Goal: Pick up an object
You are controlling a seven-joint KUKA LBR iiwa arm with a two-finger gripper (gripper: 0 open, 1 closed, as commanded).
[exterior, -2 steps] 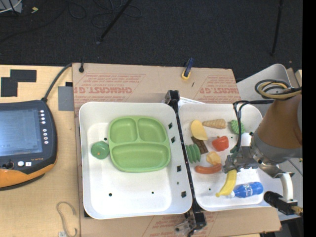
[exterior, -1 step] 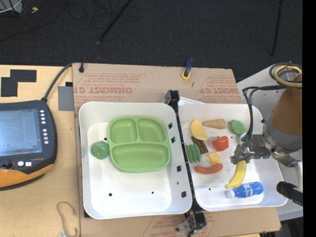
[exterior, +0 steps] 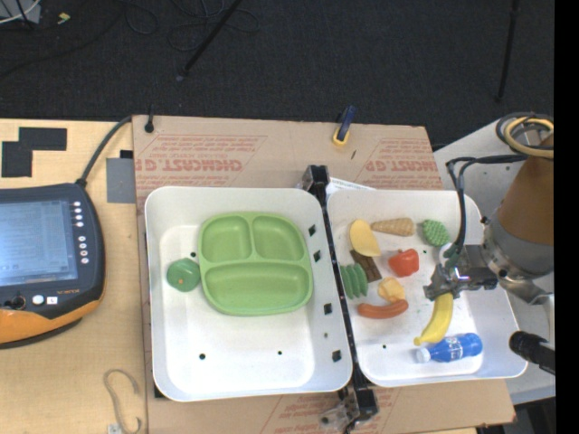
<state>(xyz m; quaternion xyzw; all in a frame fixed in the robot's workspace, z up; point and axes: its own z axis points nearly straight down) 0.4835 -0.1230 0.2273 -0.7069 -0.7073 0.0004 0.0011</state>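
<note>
The hand (exterior: 450, 283), its state impossible to tell, hovers in the right bin (exterior: 493, 364) just above the banana (exterior: 438, 319), which lies beside the blue bottle (exterior: 452, 348); a good grasp would straddle the banana's upper end.

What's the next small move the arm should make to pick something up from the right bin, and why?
Probably lower the gripper straight down onto the banana. It sits right at the banana's upper end, closer than to the red pepper or blue bottle, and nothing shows between its fingers yet.
</note>
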